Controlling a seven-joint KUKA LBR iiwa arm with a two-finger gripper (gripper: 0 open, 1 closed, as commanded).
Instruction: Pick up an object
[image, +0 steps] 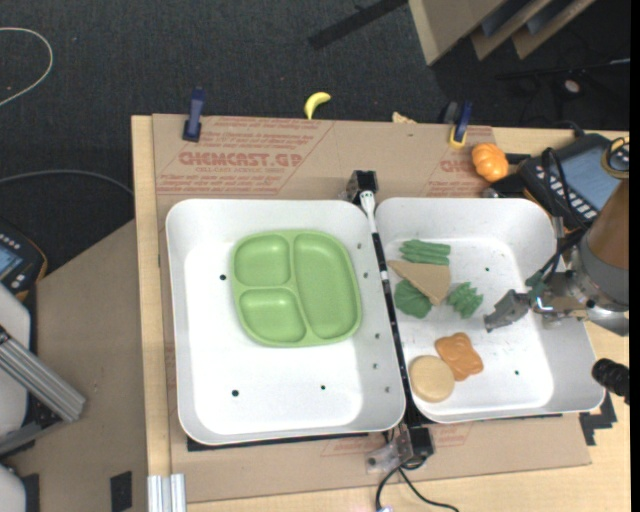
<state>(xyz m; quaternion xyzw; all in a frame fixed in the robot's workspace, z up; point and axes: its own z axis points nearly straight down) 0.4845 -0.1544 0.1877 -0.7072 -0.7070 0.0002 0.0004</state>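
In the right shallow white bin (520, 395), gripper (503, 313) sits just right of the small green plastic broccoli-like toy (465, 298), holding nothing, finger gap impossible to tell; toy looks light, rigid, bumpy, so pinch across its middle.

Even overhead light, bright white bins (200, 380) — faint shadows, slightly soft focus, dim floor.
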